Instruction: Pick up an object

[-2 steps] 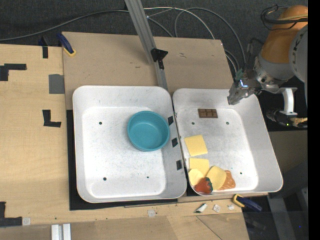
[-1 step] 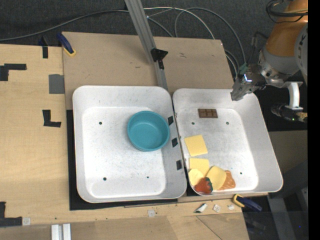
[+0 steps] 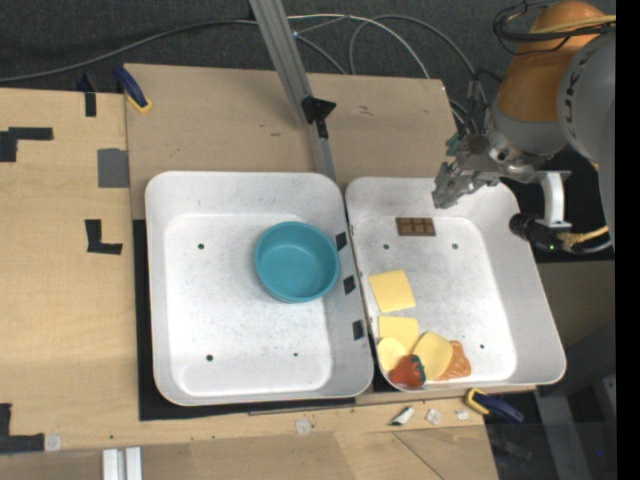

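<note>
The hand (image 3: 458, 183) hangs over the far right corner of the right bin (image 3: 520, 298), above its rim, holding nothing; from this angle I cannot tell how far it is spread. No object is between its tips.

The candidates lie in the right bin. A small brown block (image 3: 415, 227) sits alone near the far wall, closest to the hand. A yellow slice (image 3: 392, 291) lies flat toward the left wall, and in the near left corner a pile (image 3: 420, 353) of yellow pieces, a red piece and an orange piece touch and overlap. The left bin (image 3: 180, 298) holds a blue bowl (image 3: 295, 260).

The brown block looks like the easiest pick: small, probably light and stiff, with free space on all sides, so closing across its short side should work. The yellow slice looks thin and flat, with little edge to catch. The pile is crowded and a grasp there may snag two pieces. The bowl seems rigid and smooth; its rim would be the place to pinch.
</note>
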Available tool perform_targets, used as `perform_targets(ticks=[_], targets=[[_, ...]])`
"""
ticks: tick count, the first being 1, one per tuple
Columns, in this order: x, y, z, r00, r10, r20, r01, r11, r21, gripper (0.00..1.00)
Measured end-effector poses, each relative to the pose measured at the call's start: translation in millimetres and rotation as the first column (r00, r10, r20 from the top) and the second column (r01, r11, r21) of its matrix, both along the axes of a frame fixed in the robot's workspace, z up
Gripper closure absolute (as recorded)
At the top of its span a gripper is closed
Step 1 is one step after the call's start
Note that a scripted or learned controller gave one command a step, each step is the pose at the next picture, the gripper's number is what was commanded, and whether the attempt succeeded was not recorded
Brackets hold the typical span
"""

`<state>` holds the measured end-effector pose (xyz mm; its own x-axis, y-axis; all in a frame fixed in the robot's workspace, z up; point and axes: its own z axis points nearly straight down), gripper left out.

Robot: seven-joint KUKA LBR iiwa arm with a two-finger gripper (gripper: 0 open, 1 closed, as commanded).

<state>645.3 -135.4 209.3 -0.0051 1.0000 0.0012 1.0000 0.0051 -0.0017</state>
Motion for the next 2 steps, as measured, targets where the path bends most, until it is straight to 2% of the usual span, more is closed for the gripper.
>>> perform_targets(ticks=[2], targets=[[-13.5,109.7,24.2,1.0,0.002,0.001,-0.002,1.0,0.001,1.0]])
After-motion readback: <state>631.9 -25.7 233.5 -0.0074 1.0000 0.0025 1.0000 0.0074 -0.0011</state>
